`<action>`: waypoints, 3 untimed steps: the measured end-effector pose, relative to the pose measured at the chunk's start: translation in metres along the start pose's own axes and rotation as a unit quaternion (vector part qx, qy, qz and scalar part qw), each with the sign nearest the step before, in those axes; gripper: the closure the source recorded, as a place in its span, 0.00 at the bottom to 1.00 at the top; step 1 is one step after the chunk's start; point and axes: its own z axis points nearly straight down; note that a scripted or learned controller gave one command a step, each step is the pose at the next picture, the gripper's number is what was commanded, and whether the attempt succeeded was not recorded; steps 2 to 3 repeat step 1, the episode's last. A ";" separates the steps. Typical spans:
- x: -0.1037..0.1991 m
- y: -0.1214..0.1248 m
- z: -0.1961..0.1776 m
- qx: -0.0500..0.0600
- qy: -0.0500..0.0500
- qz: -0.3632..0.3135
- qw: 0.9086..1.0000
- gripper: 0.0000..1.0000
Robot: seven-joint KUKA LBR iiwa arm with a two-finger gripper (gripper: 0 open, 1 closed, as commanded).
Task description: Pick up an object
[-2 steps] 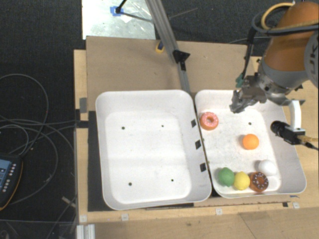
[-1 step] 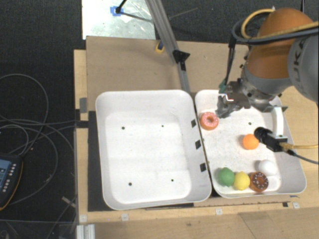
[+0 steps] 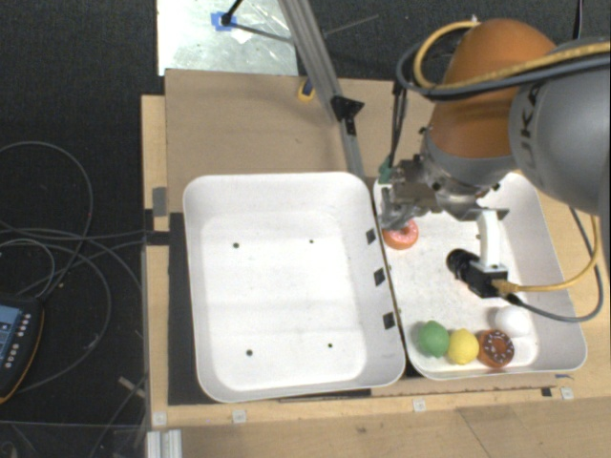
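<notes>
Camera view: we saw the gripper (image 3: 397, 219) right of centre, above a pink doughnut (image 3: 401, 236); its grip we couldn't tell.

Even overhead light; white bins (image 3: 277, 284) bright, slightly washed out; soft shadows; overall mild blur.

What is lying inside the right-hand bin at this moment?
In the right bin: a pink ring under the claw, plus green, yellow, brown donut and white pieces. The arm covers its far end.

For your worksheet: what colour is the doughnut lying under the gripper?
Pink, seen in the camera view: the doughnut lies below the gripper.
</notes>
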 end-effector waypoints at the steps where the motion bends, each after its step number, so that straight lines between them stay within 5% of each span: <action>1: 0.058 -0.007 0.016 0.001 0.000 0.000 1.000 1.00; 3: 0.058 -0.007 0.016 0.001 0.000 0.000 1.000 1.00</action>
